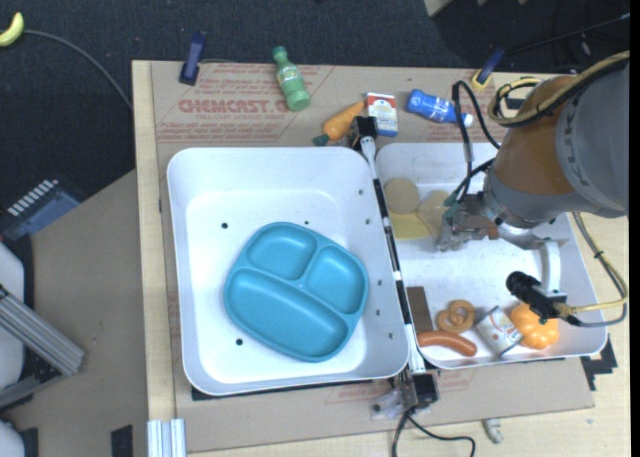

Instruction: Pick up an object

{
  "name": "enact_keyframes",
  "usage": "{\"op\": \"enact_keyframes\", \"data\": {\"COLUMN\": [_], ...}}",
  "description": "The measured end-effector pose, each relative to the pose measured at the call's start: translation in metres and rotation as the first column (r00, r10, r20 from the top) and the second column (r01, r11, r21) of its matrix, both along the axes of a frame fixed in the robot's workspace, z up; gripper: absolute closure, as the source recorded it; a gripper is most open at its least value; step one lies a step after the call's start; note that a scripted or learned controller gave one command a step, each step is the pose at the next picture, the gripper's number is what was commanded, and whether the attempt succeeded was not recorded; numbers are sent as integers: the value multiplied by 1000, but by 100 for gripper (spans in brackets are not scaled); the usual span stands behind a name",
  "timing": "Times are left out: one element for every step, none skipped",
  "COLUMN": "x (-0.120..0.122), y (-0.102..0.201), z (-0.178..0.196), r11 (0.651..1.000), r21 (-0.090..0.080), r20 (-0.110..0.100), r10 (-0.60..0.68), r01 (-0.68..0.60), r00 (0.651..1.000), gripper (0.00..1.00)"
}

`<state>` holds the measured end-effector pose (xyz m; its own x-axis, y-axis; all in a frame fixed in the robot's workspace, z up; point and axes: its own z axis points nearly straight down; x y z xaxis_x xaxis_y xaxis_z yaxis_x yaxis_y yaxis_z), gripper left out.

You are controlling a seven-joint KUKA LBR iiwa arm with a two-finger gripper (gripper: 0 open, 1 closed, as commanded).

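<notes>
My gripper [452,235] hangs low in the right bin [590,345], over its left middle part. Just left of it lie a round tan disc [402,192] and a pale yellow piece [409,226]. Nothing can be made out between the fingers. Along the front of that bin lie a brown pretzel [457,317], a red sausage [447,344], a small tin can [497,330] and an orange fruit [537,331]. A brown block [417,307] rests against the bin's left wall.
The left bin [190,185] holds a blue divided plate [295,290]. Behind the bins on the board lie a green bottle [292,80], a dark blue item [192,58], an orange carrot [343,121], a small white and red carton [381,113] and a blue can [434,105].
</notes>
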<state>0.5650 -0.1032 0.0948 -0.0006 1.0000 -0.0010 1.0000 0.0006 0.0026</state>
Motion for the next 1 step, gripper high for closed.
{"op": "enact_keyframes", "data": {"x": [-35], "y": [17], "z": [90], "r11": [1000], "r21": [0], "r20": [-1], "r10": [0], "r01": [0], "r00": [1000], "gripper": [100]}}
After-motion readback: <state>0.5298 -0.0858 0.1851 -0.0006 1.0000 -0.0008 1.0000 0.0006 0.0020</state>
